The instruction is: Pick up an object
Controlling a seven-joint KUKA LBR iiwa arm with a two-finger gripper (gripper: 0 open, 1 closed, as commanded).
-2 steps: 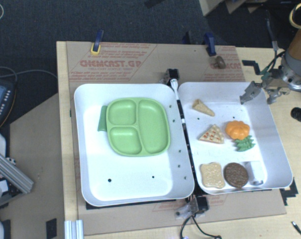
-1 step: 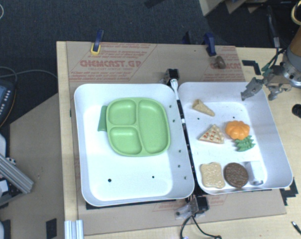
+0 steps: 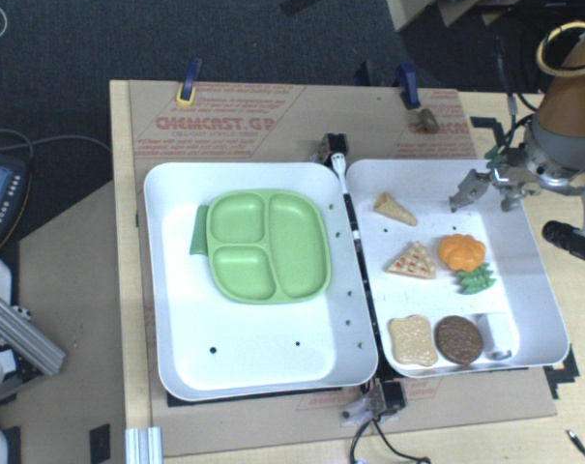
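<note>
My gripper (image 3: 487, 191) hangs over the far part of the right bin (image 3: 534, 259), its fingers spread open with nothing between them. Several toy foods lie in that bin. An orange fruit (image 3: 462, 251) with a green leaf (image 3: 477, 279) is just in front of the gripper. A pizza slice (image 3: 412, 261) is at the middle left, and a cheese wedge (image 3: 395, 209) lies left of the gripper. At the near edge sit a bread slice (image 3: 412, 340) and a brown round patty (image 3: 458, 338).
The left bin (image 3: 176, 336) holds a green divided plate (image 3: 268, 245). A black divider (image 3: 354, 249) runs between the bins. Blue and yellow clamps (image 3: 188, 85) grip the board's far edge. A small clear object (image 3: 497, 334) lies beside the patty.
</note>
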